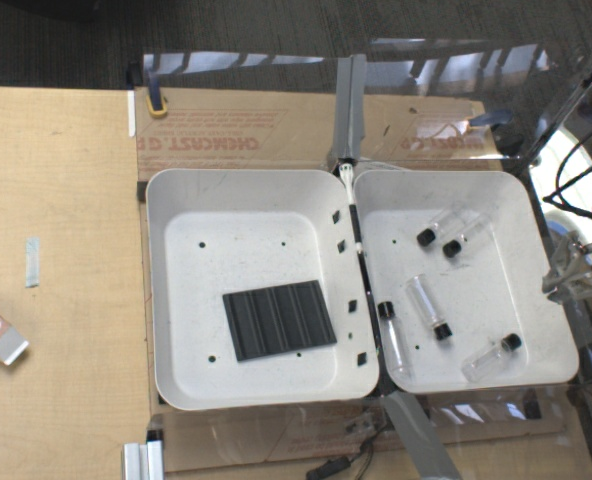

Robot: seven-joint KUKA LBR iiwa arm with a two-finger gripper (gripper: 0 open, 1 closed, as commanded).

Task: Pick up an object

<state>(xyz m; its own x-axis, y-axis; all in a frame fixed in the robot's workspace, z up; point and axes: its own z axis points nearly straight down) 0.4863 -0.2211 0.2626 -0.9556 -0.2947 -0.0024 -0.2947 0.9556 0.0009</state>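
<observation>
From the camera view, a bit of grey metal mechanism pokes in at the far right, level with the right bin (536, 218); it is too cut off to identify it as the gripper, so I cannot tell the gripper's state.

The right bin is shallow, white, smooth plastic with rounded corners. It holds five small clear vials with black caps: two (439, 230) (463, 238) lie close together in its upper part, one (425, 303) lies near its middle, one (391, 338) lies along its left wall, and one (491, 356) sits near its lower right corner. All lie on their sides, well apart from the metal at the right edge.

Just beside it, the left bin (176, 268) has the same form and carries a flat, dark, ribbed rectangular pad (279, 320), slightly tilted, in its lower middle.

Both bins rest on brown printed cardboard (236, 133) on the pale wooden desk (56, 188).
</observation>
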